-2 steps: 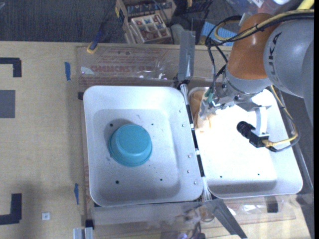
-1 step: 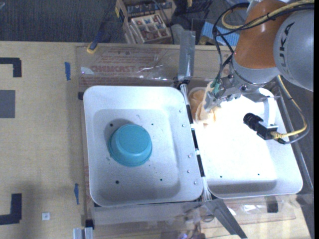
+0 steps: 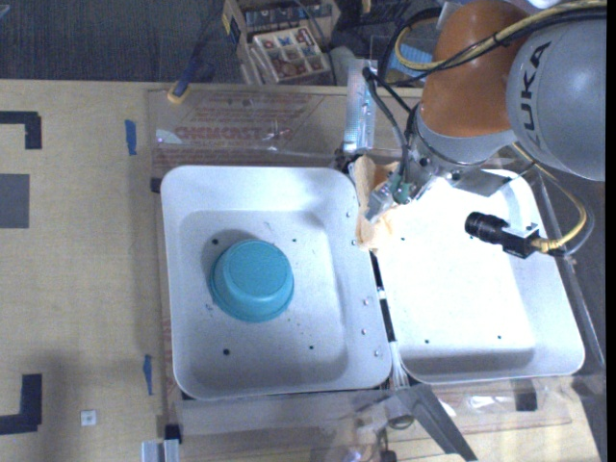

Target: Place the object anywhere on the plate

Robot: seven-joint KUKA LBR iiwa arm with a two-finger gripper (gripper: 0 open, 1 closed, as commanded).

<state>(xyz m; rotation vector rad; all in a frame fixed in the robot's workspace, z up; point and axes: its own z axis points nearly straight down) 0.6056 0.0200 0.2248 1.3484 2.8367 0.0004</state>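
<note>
A round blue plate (image 3: 252, 279) lies in the left white bin (image 3: 192, 195), left of that bin's middle. A pale tan, orange-tinged object (image 3: 372, 221) hangs over the seam between the two bins, near their far corners. My gripper (image 3: 388, 200) reaches down from the orange-banded wrist (image 3: 472, 61) and is shut on the tan object's upper part. Object and gripper sit to the right of the plate and farther back, well apart from it.
The right white bin (image 3: 481, 306) lies under the arm. A black cable plug (image 3: 489, 227) with a yellow hose hangs over its far right part. A clear plastic sheet (image 3: 250, 123) and a box of clutter (image 3: 279, 41) lie behind the bins.
</note>
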